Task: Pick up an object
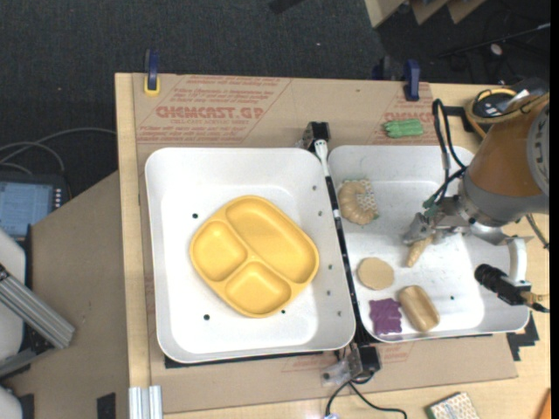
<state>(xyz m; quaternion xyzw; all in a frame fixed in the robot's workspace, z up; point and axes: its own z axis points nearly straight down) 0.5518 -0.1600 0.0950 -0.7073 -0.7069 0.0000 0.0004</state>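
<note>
My gripper is low inside the right bin, near its middle, at the end of the grey and orange arm coming in from the right. A small tan stick-shaped piece lies right under its tip, touching or nearly touching it. A pale beige lump sits at the bin's left side. Toward the front lie a round tan disc, a purple block and a tan bread-like roll.
The left bin holds a yellow divided plate. A black divider runs between the bins. A green object lies on the cardboard behind the right bin. Cables hang near the arm at the right.
</note>
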